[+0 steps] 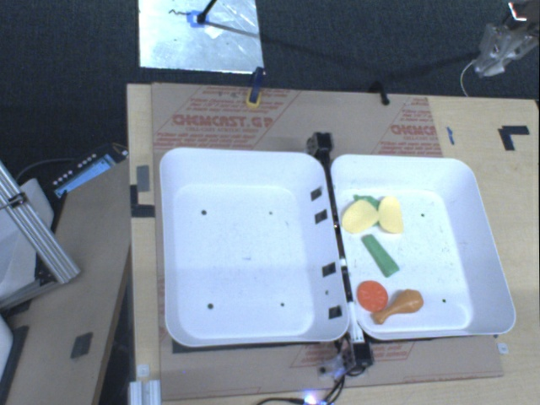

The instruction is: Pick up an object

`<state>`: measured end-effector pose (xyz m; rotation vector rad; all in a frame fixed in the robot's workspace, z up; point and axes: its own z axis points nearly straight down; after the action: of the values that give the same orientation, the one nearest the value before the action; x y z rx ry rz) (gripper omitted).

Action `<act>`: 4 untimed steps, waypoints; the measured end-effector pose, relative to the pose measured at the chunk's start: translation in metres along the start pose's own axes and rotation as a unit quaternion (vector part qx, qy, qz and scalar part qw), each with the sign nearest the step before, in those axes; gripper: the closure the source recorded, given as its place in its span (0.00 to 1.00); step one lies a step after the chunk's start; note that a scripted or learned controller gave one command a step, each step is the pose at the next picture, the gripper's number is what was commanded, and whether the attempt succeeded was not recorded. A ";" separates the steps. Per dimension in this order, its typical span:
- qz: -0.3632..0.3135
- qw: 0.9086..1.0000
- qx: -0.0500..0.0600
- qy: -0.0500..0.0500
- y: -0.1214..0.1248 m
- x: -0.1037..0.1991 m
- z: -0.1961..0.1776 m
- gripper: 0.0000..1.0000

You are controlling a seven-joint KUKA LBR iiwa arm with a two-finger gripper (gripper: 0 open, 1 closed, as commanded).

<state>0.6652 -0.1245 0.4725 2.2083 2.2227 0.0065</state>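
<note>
The gripper [504, 47] waits high in the far right corner, I cannot tell its grip, so go down straight over the green stick [380, 255] lying alone in the right bin [485, 226].

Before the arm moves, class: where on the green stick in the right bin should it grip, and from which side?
Probably the green stick at its middle, from above, closing across its narrow width. It lies flat and diagonal, apart from the red disc and yellow pieces.
</note>
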 end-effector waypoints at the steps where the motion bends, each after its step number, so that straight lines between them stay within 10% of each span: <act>1: 0.005 1.000 0.002 0.000 0.002 -0.064 -0.002 1.00; 2: 0.003 1.000 0.001 0.000 0.003 -0.083 -0.042 1.00; 4: 0.003 1.000 0.002 0.001 -0.075 -0.082 -0.065 1.00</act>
<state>0.5901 -0.2070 0.5366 2.2190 2.2181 0.0029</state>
